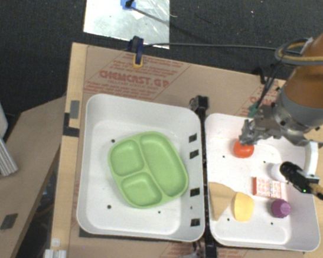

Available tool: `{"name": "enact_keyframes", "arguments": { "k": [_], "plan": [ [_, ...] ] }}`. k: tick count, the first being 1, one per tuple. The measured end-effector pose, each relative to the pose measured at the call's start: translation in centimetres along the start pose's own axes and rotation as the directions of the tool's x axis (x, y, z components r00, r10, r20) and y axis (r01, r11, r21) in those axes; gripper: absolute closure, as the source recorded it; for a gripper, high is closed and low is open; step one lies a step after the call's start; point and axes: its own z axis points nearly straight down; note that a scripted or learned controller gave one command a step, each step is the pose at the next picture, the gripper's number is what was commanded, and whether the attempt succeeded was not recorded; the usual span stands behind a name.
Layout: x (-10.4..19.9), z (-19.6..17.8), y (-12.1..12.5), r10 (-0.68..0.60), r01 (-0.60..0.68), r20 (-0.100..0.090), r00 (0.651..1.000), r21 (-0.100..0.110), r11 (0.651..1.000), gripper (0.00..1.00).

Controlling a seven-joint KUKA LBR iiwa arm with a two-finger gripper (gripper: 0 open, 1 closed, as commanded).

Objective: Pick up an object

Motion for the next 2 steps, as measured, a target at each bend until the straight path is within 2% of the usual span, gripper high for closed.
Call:
{"name": "enact_keyframes", "arguments": {
  "k": [2],
  "plan": [
    [11.5,1.8,1.7,-0.002,0.002,-0.001,1.0,0.0,1.0,1.0]
  ]
}}
